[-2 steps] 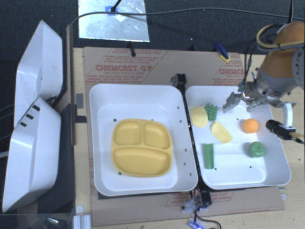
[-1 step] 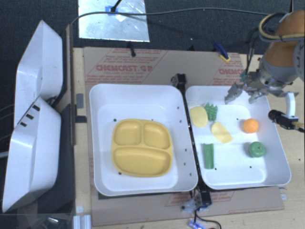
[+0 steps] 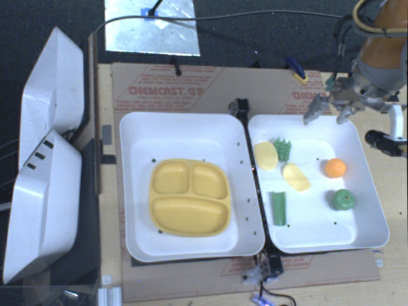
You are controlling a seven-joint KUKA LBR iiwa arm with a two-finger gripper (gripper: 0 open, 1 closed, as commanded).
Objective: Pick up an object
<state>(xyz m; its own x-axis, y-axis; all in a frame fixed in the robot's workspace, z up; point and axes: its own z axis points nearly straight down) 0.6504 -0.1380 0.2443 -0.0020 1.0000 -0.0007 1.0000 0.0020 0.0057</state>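
Observation:
The right bin [image 3: 357, 234] holds several small toys: two pale yellow pieces [image 3: 266, 155] [image 3: 296, 177], a leafy green piece [image 3: 283, 149], a green stick [image 3: 279, 208], an orange ball [image 3: 335, 167] and a green apple [image 3: 343, 199]. My gripper [image 3: 330, 111] hangs over the bin's far edge, above and behind the toys, on the grey arm with the orange band [image 3: 382, 50]. Its two fingers stand apart, open, with nothing between them.
The left bin [image 3: 137, 234] holds a yellow divided plate [image 3: 190, 197]. A black clamp [image 3: 240, 106] sits between the bins at the back. White housings [image 3: 44, 152] stand at the far left. A shiny metal sheet [image 3: 151, 18] lies behind the bench.

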